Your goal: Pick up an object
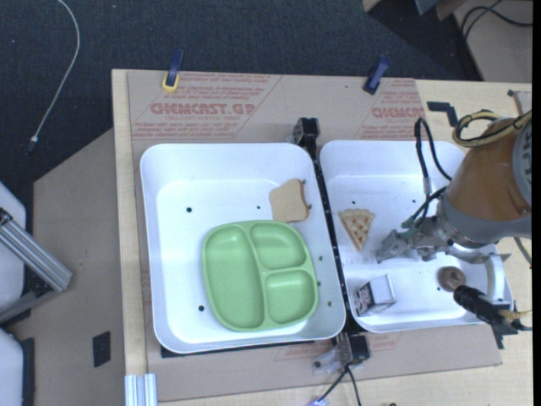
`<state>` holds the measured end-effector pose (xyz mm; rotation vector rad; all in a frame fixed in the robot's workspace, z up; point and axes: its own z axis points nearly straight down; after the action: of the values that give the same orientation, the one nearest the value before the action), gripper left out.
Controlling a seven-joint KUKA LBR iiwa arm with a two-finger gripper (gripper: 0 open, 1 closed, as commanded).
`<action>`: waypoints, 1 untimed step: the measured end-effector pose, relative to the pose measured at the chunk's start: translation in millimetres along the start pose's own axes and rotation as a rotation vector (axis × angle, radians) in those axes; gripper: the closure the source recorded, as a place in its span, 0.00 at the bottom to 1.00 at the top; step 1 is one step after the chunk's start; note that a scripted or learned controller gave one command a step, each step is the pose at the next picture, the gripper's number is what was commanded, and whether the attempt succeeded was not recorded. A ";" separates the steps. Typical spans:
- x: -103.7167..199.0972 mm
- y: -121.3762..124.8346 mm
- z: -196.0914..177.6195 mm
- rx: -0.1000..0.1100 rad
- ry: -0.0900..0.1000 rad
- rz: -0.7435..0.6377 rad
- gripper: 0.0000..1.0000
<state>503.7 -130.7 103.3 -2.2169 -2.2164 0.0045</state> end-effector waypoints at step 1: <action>0.4 -0.4 19.8 -0.003 -0.001 0.001 0.00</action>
<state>503.2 -130.3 83.4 -2.2198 -2.2182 0.0021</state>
